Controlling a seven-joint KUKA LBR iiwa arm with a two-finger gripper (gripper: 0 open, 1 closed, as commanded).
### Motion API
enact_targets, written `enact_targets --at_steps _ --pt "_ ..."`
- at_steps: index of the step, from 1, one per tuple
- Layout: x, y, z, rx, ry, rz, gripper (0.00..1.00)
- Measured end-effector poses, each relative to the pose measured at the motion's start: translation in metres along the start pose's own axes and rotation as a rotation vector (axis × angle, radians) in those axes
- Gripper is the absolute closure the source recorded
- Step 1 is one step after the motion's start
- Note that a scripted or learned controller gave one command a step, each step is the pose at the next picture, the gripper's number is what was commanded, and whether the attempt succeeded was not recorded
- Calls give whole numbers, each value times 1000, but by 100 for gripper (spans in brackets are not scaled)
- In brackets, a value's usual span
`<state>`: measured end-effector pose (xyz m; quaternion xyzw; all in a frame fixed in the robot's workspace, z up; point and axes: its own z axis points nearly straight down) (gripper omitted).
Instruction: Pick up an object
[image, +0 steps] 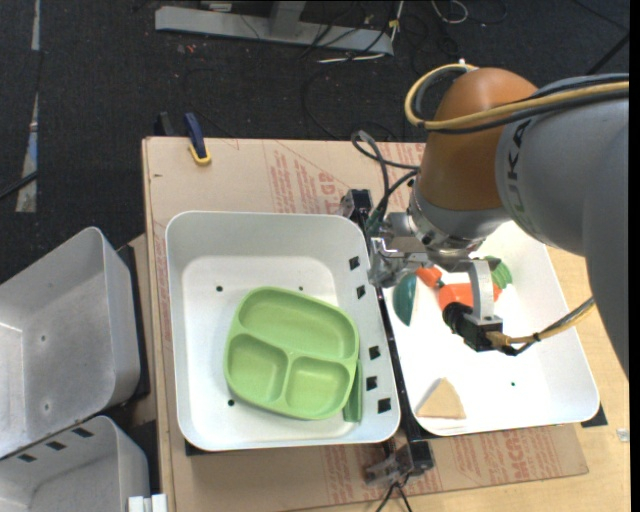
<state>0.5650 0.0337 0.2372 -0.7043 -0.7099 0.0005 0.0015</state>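
My gripper (392, 262) hangs over the left edge of the right bin (560, 390), under the arm's orange-banded wrist. A dark teal, drop-shaped object (405, 298) lies directly below it, close to the bin's left wall; whether the two touch I cannot tell. Just right of that is an orange object (456, 292), partly covered by the wrist hardware. A small green piece (501, 272) peeks out beside it. A tan wedge (441, 401) rests near the bin's front edge.
The left bin (200, 260) holds a light green divided tray (291, 352). Two more white bins (50, 320) stand off the bench at far left. The arm's bulk covers the back of the right bin.
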Motion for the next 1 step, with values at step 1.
enact_targets --at_steps 1 --pt "48 -6 9 0 -1 0 100"
